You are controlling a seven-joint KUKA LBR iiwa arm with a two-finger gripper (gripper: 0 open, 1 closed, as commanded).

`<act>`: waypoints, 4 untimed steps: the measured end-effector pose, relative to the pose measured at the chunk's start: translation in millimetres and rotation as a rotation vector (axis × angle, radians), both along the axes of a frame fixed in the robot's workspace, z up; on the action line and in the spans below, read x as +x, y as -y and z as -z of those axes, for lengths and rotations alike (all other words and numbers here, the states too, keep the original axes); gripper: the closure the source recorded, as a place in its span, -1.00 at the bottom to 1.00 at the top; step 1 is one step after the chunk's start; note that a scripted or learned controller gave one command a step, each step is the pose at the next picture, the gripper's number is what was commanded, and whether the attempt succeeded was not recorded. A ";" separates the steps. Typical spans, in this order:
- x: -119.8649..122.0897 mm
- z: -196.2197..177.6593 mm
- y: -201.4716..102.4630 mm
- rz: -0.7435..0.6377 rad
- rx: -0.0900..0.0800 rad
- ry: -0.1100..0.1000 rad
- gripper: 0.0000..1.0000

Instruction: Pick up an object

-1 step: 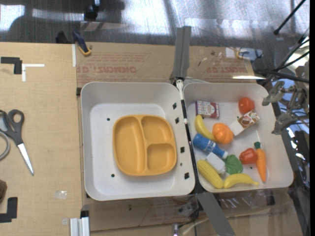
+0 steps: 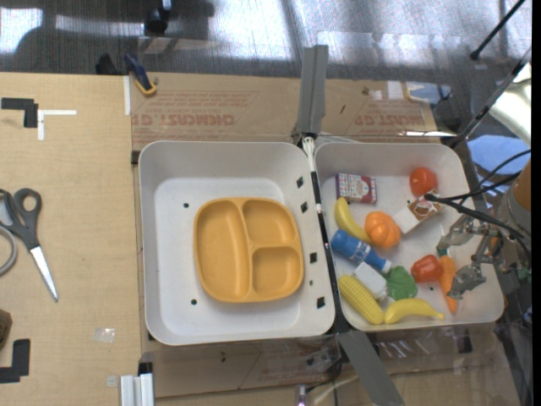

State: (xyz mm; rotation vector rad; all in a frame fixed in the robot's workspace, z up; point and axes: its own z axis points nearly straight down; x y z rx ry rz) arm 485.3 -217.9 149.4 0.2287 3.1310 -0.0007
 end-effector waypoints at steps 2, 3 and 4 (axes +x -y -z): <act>-3.4 46.8 1.9 0.041 -0.002 0.005 1.00; 20.2 -54.9 -27.2 0.146 0.000 0.002 1.00; 20.1 -54.9 -27.2 0.146 0.000 0.002 -1.00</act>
